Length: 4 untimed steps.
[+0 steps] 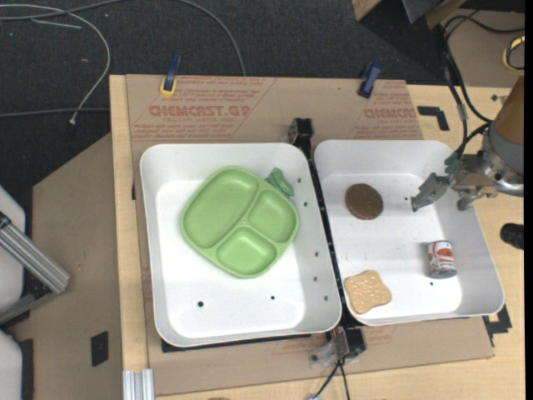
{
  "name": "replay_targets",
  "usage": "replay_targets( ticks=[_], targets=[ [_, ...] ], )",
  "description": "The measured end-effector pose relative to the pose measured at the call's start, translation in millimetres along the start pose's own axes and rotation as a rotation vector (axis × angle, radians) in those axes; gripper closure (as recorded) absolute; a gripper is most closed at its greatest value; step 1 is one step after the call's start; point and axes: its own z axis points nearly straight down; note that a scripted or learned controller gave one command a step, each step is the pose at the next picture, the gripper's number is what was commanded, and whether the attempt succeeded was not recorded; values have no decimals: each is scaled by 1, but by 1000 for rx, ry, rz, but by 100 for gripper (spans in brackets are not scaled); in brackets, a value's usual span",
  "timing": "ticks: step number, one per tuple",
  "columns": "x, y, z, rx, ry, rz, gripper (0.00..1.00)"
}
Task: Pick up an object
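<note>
The right bin [400, 158] holds a brown round disc [364, 201], a small red and white can [441, 258] lying near its right wall, and a tan cracker-like square [367, 291] at its front left corner. My gripper [446, 195] hangs over the bin's right part, to the right of the disc and above the can. It is open with nothing between its fingers, and its left fingertip [427, 193] points down toward the bin floor.
A green divided plate [241, 221] lies in the left bin [166, 248]. Two clamps, one with a yellow and blue handle [171, 73] and one blue [370, 79], sit on the cardboard board behind the bins. Cables run across the dark floor at the back.
</note>
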Motion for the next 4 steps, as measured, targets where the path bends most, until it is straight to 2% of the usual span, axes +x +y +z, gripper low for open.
replay_targets(
  ticks=[1, 4],
  targets=[
    [0, 0, 0, -1, 0, 0, 0],
    [-6, 2, 126, 3, 2, 0, 0]
  ],
)
